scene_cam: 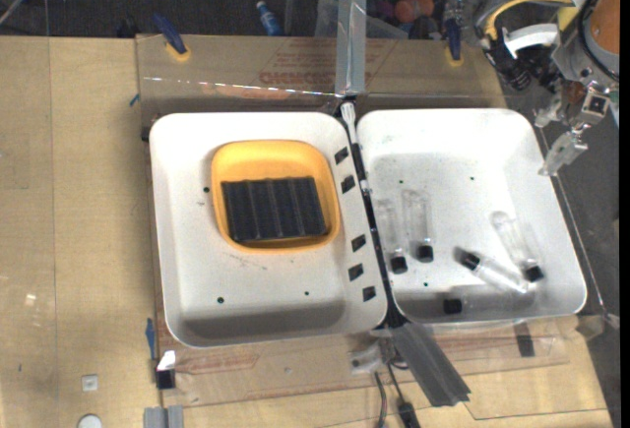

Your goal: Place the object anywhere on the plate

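Plate [276, 160], yellow, bears a ribbed black block [274, 209]; fingers' [563, 152] state unclear.

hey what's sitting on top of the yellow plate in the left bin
A dark ribbed rectangular object lies flat on the yellow plate in the left bin, covering most of its middle. The plate's rim shows all round; the surface beneath the object is hidden.

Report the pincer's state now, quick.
Pincer: above the right bin's far right corner; open or shut cannot be told.
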Robot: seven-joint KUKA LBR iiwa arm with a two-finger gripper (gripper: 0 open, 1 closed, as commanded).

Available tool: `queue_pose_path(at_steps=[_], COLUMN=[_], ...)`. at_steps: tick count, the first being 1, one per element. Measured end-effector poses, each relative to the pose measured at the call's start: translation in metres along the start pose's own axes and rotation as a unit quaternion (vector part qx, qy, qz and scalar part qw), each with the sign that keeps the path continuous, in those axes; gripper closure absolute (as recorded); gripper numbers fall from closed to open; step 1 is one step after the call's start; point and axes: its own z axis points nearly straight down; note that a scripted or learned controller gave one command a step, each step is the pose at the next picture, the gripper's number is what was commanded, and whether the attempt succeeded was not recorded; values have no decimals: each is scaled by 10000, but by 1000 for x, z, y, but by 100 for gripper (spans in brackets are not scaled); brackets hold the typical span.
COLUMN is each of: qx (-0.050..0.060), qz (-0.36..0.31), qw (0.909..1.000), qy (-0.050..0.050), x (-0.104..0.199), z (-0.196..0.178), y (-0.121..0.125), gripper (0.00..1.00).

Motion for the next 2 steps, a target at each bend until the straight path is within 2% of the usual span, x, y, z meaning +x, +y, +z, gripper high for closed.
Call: queue_pose_path(at_steps=[1, 2], qx=[3, 2], qz=[-355, -381], qw=[9994, 9993], qy=[4, 4], x=[0, 0], z=[-7, -5], y=[0, -1], gripper=[0, 0])
